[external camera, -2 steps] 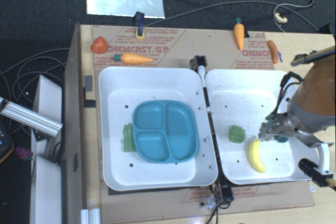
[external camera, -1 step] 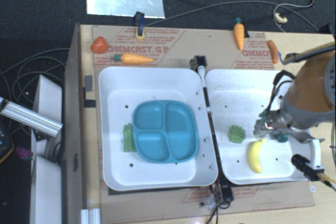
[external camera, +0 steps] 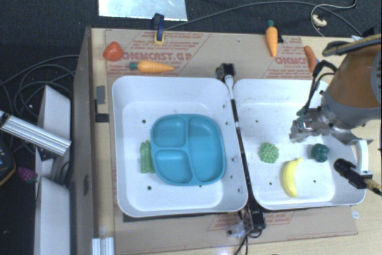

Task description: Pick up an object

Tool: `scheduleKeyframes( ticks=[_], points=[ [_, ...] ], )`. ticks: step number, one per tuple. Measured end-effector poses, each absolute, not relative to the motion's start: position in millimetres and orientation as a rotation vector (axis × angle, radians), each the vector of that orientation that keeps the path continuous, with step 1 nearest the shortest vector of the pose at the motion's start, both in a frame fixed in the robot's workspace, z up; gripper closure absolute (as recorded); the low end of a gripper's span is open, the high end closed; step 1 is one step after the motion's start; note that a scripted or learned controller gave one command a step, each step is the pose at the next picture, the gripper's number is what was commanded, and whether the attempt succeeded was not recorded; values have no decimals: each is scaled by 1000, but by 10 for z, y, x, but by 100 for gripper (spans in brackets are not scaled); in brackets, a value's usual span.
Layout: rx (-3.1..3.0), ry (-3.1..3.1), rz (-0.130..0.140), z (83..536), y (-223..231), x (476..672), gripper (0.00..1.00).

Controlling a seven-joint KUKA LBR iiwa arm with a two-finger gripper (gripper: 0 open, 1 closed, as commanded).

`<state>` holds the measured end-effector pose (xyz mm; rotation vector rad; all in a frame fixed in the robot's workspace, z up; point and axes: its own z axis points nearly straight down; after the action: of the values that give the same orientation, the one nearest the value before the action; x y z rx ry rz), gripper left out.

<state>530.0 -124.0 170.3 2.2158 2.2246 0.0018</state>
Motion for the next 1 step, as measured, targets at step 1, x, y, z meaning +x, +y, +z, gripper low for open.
scheduleKeyframes(
  ticks=[1],
  points=[
    [2216, 2224, 2, 1702, -1241, 5299, 0]
  ],
)
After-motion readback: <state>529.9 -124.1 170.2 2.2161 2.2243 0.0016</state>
